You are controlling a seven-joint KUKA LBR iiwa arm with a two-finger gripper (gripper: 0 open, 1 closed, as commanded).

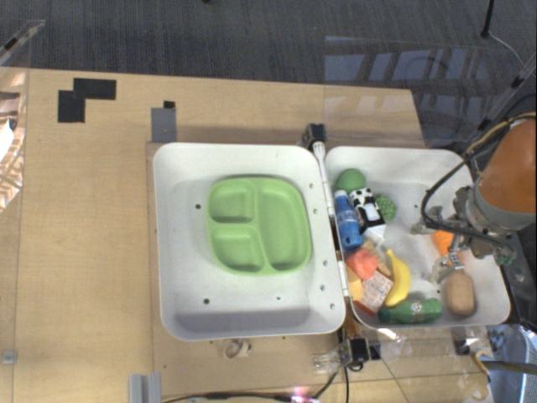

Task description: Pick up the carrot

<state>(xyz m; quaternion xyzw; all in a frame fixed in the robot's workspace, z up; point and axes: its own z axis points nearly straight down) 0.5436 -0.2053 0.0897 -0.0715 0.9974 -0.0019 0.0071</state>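
The carrot (441, 242) shows as a small orange piece in the right part of the right bin (419, 170), largely covered by the gripper. My gripper (450, 257) hangs low over it, coming in from the right under the arm's orange band (512, 170). Dark wrist parts and cables cover most of the carrot, and I cannot see whether it sits between the gripper's tips.
A tan potato (459, 294) lies just below the gripper. Further left are a banana (398, 280), a green cucumber (411, 311), a pink toy (362, 263), a blue bottle (346, 218) and a green ball (351, 180). The left bin (180, 309) holds a green divided plate (256, 225).
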